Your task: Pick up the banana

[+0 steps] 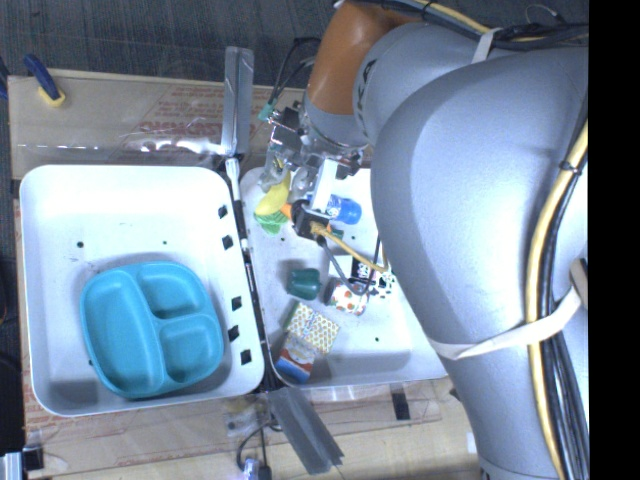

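The yellow banana lies at the far left corner of the right bin, with a green piece just under it, close to the divider between the bins. My gripper hangs right over it, touching or nearly touching its right side. The wrist and cabling hide the gripper's tips, and whether the banana sits between them cannot be made out. The large grey arm covers the right half of this bin.
A teal cup, a blue object, a black-and-white dice-like piece and a patterned packet lie in the right bin. The left bin holds a blue divided tray.
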Motion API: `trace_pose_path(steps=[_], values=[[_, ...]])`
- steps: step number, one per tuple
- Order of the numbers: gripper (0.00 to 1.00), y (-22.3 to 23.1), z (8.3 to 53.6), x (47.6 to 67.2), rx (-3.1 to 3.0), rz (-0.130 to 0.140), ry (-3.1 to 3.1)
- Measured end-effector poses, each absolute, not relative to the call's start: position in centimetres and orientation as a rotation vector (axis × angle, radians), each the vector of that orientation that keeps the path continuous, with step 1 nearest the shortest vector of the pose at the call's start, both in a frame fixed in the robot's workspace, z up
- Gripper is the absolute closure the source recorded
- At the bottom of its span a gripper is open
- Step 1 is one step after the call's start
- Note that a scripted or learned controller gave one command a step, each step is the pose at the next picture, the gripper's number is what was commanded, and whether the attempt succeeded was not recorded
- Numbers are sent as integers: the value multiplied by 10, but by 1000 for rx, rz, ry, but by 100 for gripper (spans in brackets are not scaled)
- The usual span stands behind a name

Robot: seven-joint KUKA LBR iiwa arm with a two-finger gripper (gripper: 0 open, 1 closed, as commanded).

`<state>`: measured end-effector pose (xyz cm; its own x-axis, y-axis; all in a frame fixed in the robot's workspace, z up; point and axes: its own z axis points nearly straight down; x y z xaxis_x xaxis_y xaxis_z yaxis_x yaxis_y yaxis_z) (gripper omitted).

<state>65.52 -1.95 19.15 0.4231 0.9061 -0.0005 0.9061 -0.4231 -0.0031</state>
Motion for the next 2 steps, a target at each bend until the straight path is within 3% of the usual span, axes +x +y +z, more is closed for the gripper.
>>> trace_pose_path(steps=[2], values=[[100,1,205,656,-2567,5,-1809]])
